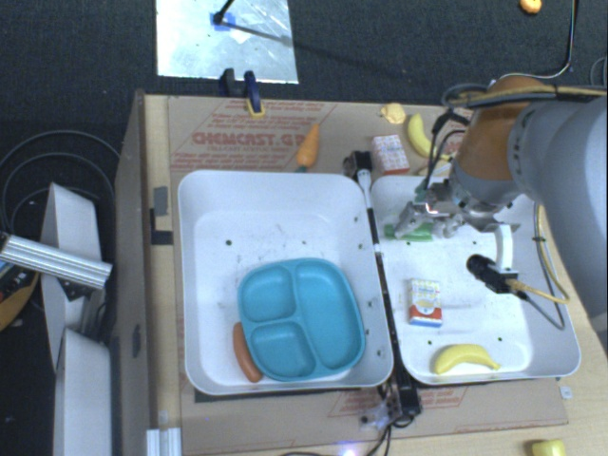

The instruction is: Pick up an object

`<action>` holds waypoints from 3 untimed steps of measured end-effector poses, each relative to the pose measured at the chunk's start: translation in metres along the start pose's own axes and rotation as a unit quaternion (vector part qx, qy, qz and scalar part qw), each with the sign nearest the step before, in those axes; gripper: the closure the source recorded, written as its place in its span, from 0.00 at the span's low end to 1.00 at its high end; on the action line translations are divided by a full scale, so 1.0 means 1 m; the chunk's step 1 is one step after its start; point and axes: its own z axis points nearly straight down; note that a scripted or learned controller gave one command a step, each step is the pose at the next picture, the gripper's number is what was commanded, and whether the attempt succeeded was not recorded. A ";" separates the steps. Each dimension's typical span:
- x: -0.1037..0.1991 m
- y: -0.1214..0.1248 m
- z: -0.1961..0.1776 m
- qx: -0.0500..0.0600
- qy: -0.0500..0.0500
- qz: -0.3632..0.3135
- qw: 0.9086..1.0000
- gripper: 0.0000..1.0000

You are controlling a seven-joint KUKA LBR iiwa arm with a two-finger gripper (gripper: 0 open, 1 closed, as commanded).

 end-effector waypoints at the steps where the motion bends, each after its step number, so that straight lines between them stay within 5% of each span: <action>1: 0.009 0.033 0.002 -0.002 -0.001 -0.003 1.000 0.00; 2: 0.009 0.034 -0.011 -0.007 0.000 -0.003 1.000 1.00; 3: 0.009 0.034 -0.010 -0.006 0.000 -0.003 1.000 0.00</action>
